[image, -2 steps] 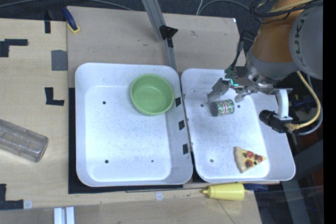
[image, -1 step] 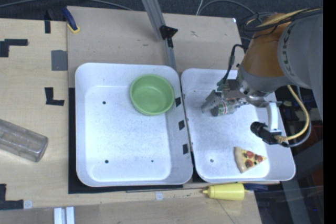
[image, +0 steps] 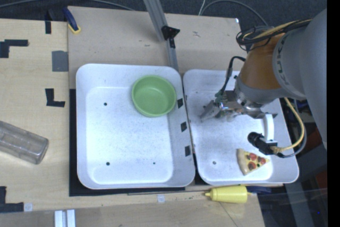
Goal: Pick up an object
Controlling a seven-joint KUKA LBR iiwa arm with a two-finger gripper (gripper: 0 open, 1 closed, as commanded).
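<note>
Claw low over the right bin, with nothing in its grip.
The claw has its fingers spread apart over bare bin floor; pizza slice lies apart, green bowl in the left bin.

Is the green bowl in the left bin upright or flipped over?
Upright: the green bowl shows its open hollow and rim facing up, resting in the left bin.

Grey arm, orange wrist band, black and yellow cables.
</note>
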